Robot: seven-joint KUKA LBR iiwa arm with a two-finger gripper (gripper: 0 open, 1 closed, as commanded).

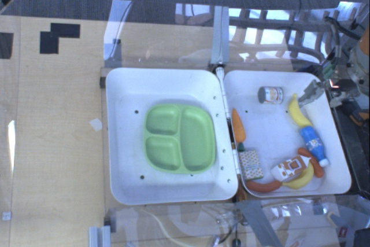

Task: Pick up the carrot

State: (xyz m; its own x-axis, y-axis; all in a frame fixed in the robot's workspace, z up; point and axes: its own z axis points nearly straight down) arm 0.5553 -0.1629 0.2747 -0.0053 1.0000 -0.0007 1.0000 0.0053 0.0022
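The orange carrot (238, 126) lies in the right bin (272, 130), along its left wall beside the divider, with its point toward the back. My gripper (310, 93) hangs over the bin's back right area, just above the top end of a yellow banana (298, 113). It is well to the right of the carrot and nothing is seen in its grasp.
The right bin also holds a small tin can (270, 94), a blue bottle (313, 144), a small carton (292, 168), a red sausage (263, 186), a second yellow fruit (304, 180) and a checkered block (250, 163). A green divided plate (179, 137) sits in the left bin (124, 124).
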